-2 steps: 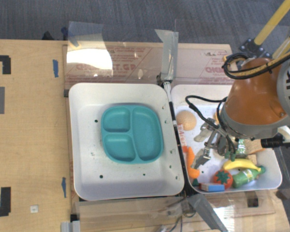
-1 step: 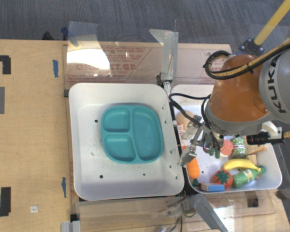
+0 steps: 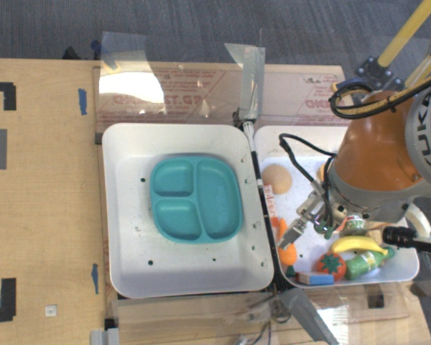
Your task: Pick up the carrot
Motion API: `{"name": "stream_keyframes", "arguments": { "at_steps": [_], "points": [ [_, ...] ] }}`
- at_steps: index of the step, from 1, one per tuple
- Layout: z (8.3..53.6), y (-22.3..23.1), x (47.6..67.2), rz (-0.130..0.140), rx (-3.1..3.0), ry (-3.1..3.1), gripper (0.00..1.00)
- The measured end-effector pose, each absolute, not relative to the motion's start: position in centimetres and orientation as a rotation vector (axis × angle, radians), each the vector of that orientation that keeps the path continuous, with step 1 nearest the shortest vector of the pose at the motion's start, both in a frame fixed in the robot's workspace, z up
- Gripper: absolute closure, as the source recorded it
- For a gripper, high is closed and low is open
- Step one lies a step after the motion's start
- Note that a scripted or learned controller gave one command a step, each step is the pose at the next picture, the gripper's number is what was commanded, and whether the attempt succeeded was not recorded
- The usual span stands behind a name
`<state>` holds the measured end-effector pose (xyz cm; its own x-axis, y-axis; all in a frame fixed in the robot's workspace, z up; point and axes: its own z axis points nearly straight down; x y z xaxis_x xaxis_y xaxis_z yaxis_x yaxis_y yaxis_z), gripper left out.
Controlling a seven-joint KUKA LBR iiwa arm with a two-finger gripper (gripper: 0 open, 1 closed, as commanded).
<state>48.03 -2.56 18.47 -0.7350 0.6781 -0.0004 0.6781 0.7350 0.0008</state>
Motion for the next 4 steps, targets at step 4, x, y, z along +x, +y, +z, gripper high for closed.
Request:
{"name": "stream_keyframes", "arguments": {
  "at_steps": [4],
  "points": [
    [18.5,-5.8,60.5,0.002,1.306,2.853,0.00]
  ]
}}
